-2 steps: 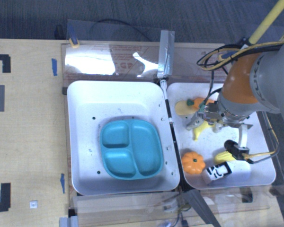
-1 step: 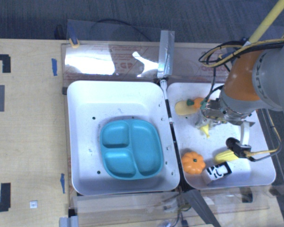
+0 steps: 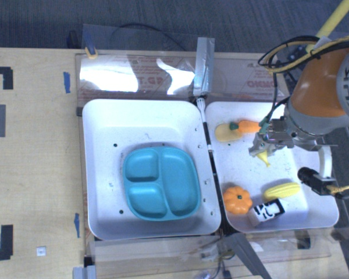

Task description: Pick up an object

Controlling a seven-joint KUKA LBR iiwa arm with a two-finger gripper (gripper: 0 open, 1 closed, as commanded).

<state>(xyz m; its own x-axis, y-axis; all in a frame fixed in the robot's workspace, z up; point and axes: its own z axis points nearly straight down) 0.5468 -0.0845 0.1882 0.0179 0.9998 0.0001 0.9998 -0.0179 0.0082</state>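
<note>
Gripper [image 3: 266, 146] over right bin [image 3: 320, 217], finger state unclear; small yellow piece [image 3: 264, 158] just below, pointed.

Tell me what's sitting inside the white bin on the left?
A blue plate with three sections lies in the left bin. Nothing shows on the plate. What the plate hides under it can't be seen.

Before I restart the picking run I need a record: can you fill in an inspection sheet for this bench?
Surface: two white bins side by side on a wooden bench.
Job's things: carrot, lemon, pumpkin, corn, black-and-white block, all in the right bin.
Clutter: blue divided plate in the left bin.
Grippers: gripper over the right bin, near the carrot.
Cables: black and yellow loops above the arm.
Surroundings: dark floor.
</note>
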